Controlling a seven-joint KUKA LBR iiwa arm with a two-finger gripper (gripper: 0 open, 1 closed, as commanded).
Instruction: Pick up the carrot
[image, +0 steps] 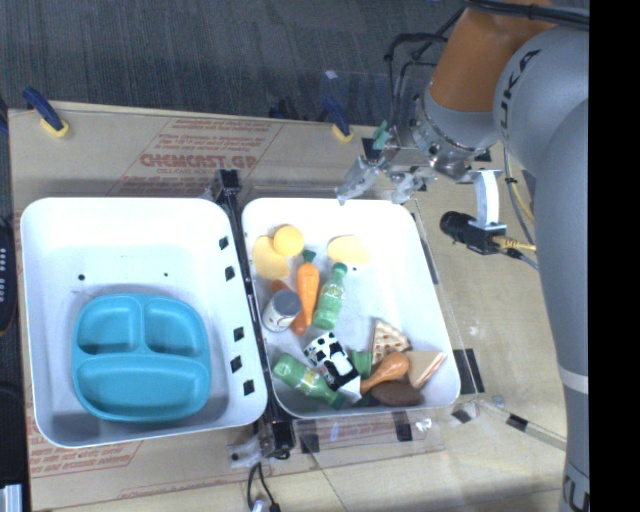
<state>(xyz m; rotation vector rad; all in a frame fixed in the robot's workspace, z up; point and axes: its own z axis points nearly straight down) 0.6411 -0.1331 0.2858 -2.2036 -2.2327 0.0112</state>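
Observation:
The carrot (308, 287) is orange with a green top. It lies in the right bin (428, 300), in its upper left part, pointing toward the front. A green bottle (331, 295) lies along its right side and a small can (282, 311) sits at its lower left. My gripper (381, 186) hangs above the back rim of the right bin, up and to the right of the carrot and well apart from it. Its fingers are spread open with nothing between them.
The right bin also holds a yellow lemon (288, 239), a pizza slice (386, 340), a drumstick (386, 370), a black-and-white cow toy (327, 354) and a second green bottle (298, 377). The left bin (50, 250) holds a blue divided plate (142, 357).

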